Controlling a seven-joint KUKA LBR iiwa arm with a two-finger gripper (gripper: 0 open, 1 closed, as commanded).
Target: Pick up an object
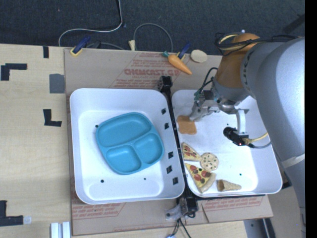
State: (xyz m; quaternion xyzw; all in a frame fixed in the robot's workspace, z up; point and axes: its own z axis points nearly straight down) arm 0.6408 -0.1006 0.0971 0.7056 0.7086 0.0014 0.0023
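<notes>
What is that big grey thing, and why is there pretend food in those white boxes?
The big grey thing is a robot arm with an orange band. It reaches in from the right, and one camera looks down on it from above. At its tip is a gripper, like two fingers for picking things up.

Two white bins sit side by side. The left bin holds a blue plate with three sections. The right bin holds toy food: a piece of toast, pizza slices and a cookie. A toy carrot lies outside, behind the bins.

The gripper is right by the toast. I cannot tell if it has hold of it.
</notes>
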